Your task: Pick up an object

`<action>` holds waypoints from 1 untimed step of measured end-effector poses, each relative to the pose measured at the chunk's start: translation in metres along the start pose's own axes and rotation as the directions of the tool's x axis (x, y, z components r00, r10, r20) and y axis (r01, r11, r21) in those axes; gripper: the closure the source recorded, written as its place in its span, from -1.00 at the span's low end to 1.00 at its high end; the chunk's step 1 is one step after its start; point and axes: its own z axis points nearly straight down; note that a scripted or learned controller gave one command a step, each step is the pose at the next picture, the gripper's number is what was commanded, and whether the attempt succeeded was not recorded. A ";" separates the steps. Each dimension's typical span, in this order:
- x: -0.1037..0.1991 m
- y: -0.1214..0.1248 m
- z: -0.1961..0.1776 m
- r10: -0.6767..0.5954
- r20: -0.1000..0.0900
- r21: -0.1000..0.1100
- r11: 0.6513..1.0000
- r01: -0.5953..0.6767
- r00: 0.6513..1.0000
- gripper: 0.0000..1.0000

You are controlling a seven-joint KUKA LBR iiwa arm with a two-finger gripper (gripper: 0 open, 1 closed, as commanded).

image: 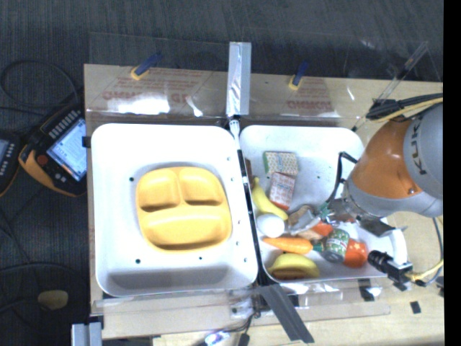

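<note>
1. Pendant (61, 153) with a lit screen lies off the bench at far left, among dark cables on the floor.
2. Left bin (108, 207) holds one thing, a yellow tray (184, 206) with three compartments, lying flat near the bin's middle.
3. Clear sheeting runs along the back of the bench, held by two clips (146, 66), with a silver strip (239, 78) upright above the seam between the bins.
4. Right bin (317, 139) has its things crowded into the front half; the back part near the wall is bare.
5. Two packets sit toward the back: a green-and-tan one (280, 162), and a red-and-white one (282, 189) just in front of it, touching.
6. Banana (264, 202) lies along the left wall, and a white egg (271, 225) sits at its front end.
7. Carrot (288, 244) lies crosswise in front of the egg, with a second yellow fruit (292, 266) against the front wall, just beside the carrot.
8. Small clutter lies right of the carrot: a greenish piece (335, 245) and a red piece (355, 254), touching each other.
9. Arm (392, 171), orange band showing, reaches over the right bin's right side, its wrist low above the clutter.
10. Gripper (328, 218) is down among the things near the clutter; whether it is apart, together or clamped on anything I cannot tell, since the wrist and the pile hide it.
</note>
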 end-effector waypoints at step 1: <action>-0.019 -0.019 -0.001 -0.017 0.002 -0.005 1.000 0.017 1.000 -1.00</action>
